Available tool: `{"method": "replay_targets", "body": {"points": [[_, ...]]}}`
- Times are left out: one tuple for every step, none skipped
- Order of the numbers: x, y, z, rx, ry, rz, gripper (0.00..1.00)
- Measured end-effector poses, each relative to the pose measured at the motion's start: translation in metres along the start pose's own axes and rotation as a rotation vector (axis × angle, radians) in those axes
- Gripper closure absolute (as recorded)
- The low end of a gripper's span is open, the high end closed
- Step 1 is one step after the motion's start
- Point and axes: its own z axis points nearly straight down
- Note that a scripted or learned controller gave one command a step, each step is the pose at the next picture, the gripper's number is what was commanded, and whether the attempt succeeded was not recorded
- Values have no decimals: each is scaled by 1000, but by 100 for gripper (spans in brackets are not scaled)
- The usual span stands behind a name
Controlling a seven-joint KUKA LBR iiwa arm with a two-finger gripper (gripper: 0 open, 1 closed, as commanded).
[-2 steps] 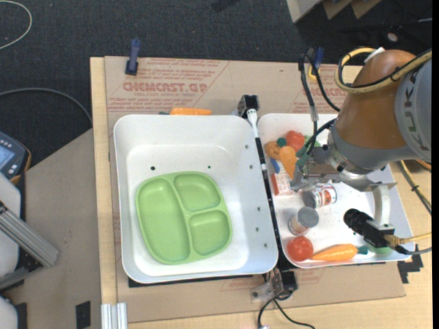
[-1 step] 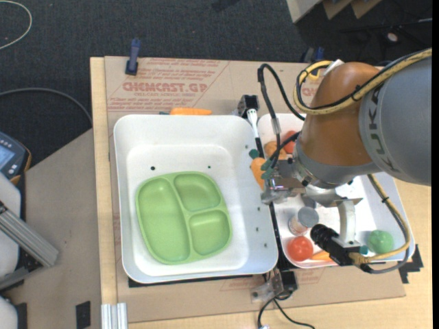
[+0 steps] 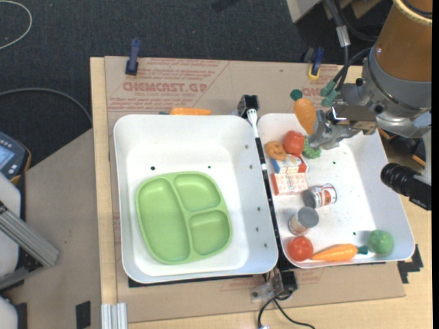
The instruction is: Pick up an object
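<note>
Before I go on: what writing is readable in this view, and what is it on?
"CHEMCAST G P": red print on the brown cardboard sheet under the bins; the smaller red lines around it are too blurred to read.
Red-and-white carton: print too small to read.
Small red-and-white can: label unreadable.

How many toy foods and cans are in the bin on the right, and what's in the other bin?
Right bin:
Carrots: 2
Tomatoes: 2
Cans: 2
Green round food: 1
Red-and-white carton: 1
Small orange food: 1
Left bin:
Green divided plate: 1
Total: 10
</note>
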Motion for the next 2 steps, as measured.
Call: {"method": "replay_targets", "body": {"points": [[-2, -5, 112, 31, -3, 3, 100], [66, 11, 216, 32, -1, -5, 100]]}}
